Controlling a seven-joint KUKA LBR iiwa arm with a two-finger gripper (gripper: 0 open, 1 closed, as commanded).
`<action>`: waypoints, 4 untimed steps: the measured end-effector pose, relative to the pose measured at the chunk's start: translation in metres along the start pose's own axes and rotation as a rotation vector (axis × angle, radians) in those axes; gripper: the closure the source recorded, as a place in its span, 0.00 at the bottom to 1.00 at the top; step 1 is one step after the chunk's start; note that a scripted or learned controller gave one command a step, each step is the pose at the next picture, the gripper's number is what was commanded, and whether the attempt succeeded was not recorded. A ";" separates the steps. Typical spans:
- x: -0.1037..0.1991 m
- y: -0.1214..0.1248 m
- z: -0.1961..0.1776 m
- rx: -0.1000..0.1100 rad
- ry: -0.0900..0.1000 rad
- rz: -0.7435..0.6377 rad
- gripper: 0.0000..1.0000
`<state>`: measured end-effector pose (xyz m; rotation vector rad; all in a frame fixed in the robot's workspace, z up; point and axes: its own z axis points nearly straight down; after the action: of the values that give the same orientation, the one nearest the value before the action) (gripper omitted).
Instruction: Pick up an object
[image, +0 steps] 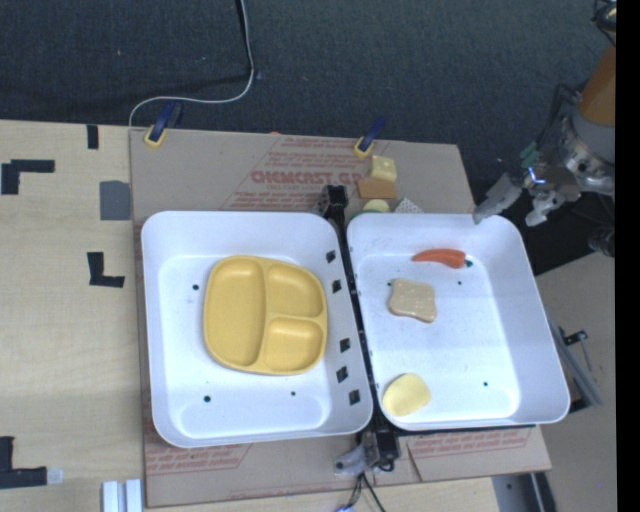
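While nothing was held, the gripper (512, 195) was seen up by the far right corner of the right bin (535, 330), outside its rim, with the arm (590, 120) reaching in from the right; whether the fingers were wide or narrow could not be told. Three candidates were lying in the right bin: a carrot (439, 257) near the far wall, a bread slice (413, 300) just below it, and a yellow piece (406, 394) near the front wall. A yellow plate (265, 314) was lying in the left bin (175, 330). Step was judged as approach, no grasp begun. Next, the gripper would need to be carried over the rim, centred above one item, probably the carrot as nearest, then lowered and closed
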<state>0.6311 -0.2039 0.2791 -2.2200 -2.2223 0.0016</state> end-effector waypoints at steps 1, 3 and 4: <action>-0.009 0.010 0.189 0.015 0.004 0.000 0.00; 0.045 0.038 0.183 -0.002 -0.001 -0.003 1.00; 0.045 0.038 0.184 -0.001 -0.002 -0.003 0.00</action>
<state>0.6690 -0.1592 0.0950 -2.2184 -2.2270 0.0021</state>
